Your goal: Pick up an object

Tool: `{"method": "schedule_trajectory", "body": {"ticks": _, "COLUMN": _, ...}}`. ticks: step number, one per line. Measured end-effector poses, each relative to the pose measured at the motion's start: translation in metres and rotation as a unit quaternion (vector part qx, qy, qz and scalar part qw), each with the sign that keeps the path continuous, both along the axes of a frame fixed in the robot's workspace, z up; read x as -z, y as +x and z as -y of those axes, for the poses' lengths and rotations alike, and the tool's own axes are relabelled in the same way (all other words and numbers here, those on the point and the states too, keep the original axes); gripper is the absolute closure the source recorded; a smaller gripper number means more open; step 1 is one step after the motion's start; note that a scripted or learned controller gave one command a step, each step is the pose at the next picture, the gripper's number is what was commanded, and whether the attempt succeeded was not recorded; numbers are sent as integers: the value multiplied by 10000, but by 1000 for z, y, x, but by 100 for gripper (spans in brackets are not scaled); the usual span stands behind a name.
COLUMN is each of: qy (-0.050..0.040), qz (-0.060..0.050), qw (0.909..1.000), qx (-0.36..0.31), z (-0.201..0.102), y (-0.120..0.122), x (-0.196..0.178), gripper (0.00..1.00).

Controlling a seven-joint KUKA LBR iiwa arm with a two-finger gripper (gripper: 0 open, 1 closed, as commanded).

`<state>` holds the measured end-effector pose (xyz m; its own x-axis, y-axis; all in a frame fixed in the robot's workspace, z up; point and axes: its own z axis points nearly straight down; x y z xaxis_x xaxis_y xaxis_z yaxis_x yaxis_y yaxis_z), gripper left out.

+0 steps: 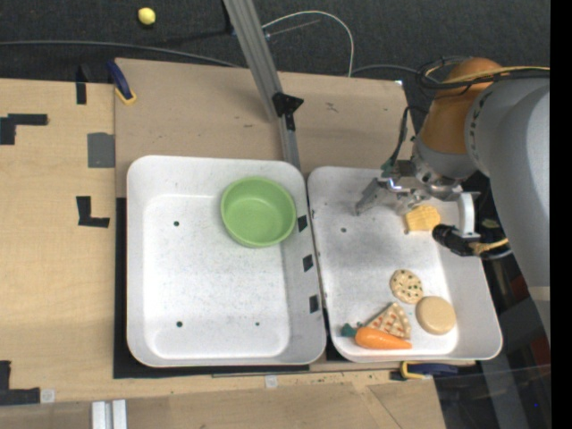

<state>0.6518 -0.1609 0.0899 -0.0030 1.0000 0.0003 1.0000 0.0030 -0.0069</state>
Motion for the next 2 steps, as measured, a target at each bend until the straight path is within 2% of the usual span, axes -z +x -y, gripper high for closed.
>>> {"method": "schedule_trajectory", "body": {"ticks": 1, "qy": -6, "qz": 27, "qw": 10000, "qx": -9, "z": 0, "y": 2, "x": -14, "gripper": 100}}
{"method": "schedule_trajectory", "body": {"ticks": 2, "qy": -3, "qz": 51, "qw": 10000, "qx": 3, "z": -11, "y": 1, "x": -66, "gripper": 100}}
